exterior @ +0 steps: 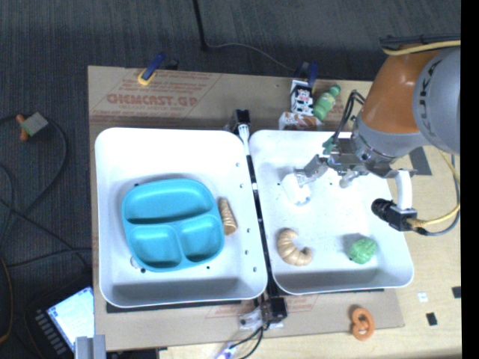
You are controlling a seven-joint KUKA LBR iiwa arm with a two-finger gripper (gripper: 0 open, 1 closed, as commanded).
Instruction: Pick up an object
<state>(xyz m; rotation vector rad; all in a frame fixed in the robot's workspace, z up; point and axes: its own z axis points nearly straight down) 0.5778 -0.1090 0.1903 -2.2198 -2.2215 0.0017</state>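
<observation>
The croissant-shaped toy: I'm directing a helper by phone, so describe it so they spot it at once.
Start at the right white bin. Near its front wall lies the curled tan croissant toy, left of a green lump. It is the bin's only tan, crescent-shaped piece.

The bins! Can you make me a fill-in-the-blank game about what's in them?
1. The blue tray sits in the ____ bin.
2. The croissant lies in the ____ bin.
3. The toy right of that croissant is colored ____.
4. The claw hangs over the ____ bin.

Missing words: left, right, green, right.
</observation>
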